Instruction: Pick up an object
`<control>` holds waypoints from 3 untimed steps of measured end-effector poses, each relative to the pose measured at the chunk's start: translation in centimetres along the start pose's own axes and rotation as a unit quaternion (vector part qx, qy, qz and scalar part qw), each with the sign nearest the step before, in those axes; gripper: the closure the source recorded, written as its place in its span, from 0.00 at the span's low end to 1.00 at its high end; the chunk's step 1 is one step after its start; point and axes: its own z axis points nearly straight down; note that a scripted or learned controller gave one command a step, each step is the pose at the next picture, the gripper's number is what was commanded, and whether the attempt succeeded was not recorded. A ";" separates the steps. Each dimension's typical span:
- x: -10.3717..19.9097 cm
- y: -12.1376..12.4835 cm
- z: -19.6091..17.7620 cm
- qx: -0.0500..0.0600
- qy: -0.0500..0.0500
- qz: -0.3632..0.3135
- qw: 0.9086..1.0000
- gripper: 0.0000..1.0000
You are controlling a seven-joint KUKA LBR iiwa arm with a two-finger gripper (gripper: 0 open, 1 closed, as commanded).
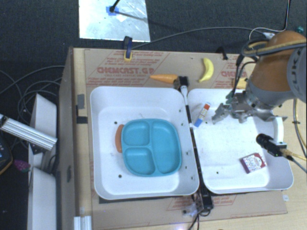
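Over the right bin (pixel 280 174), near its top edge, the gripper (pixel 221 114) hangs on the end of the arm (pixel 273 75). I cannot tell if it is open or closed, and nothing shows in it. It points toward the left side of this bin, so I think it is going for something there.

The closest thing is a small tube (pixel 203 112) with a red and a blue part. It lies by the bin's left edge, near the top corner, just beside the gripper. A dark red packet (pixel 252 163) lies flat near the bottom right corner, well apart from the gripper.

The left bin (pixel 103 143) holds a blue plate (pixel 151 145) with three parts in its middle. An orange thing (pixel 118 138) peeks out by the plate's left edge.

A banana (pixel 207 69) and a carrot (pixel 163 78) lie on the board (pixel 144 61) above the bins, outside both. They look too far off for this grab.
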 end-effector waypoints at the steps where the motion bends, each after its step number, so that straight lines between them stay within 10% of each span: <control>1: -5.0 -3.6 10.8 0.002 0.000 0.002 1.000 0.00; 2: -10.1 2.0 3.5 -0.002 -0.002 0.001 1.000 0.00; 3: -9.0 6.5 11.5 0.000 0.000 0.000 1.000 0.00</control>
